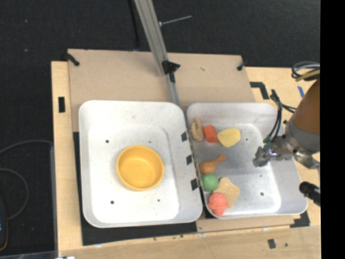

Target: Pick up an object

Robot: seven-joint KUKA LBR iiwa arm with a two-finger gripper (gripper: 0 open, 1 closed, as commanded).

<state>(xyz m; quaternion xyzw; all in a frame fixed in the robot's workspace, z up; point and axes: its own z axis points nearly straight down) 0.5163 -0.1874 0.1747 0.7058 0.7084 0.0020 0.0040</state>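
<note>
The claw point(262, 156) hangs low inside the right bin point(253, 112), near its right wall; whether it is apart or together cannot be told. The toys lie along that bin's left side, well apart from it: a tan piece point(197, 129), an orange block point(210, 134), a yellow lemon point(229, 137), a brown drumstick point(211, 164), a green ball point(210, 182), a beige slice point(228, 190) and a pink ball point(217, 202). A yellow bowl point(140, 168) sits in the left bin point(102, 117) on the worktop point(118, 74).
</note>
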